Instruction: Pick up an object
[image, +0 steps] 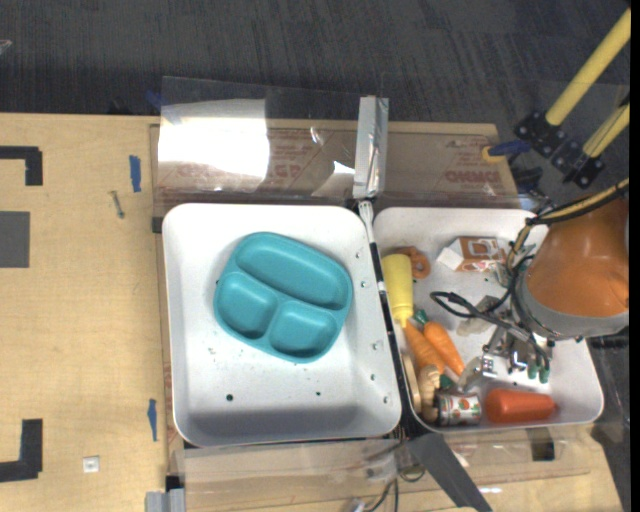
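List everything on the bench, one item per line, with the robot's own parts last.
left bin: 1, white, left half of the bench
divided tray: 1, teal, three compartments, lying in the left bin
right bin: 1, white, right of the left bin
yellow bottle: 1, yellow, along the right bin's left wall
carrots: 2, orange, just below the yellow bottle
small can: 1, red and white label, on its side at the right bin's near edge
red vegetable: 1, red-orange, right of the small can
small carton: 1, white with orange print, far side of the right bin
arm: 1, orange band, over the right bin
gripper: 1, dark and metallic, low over the right bin's clutter
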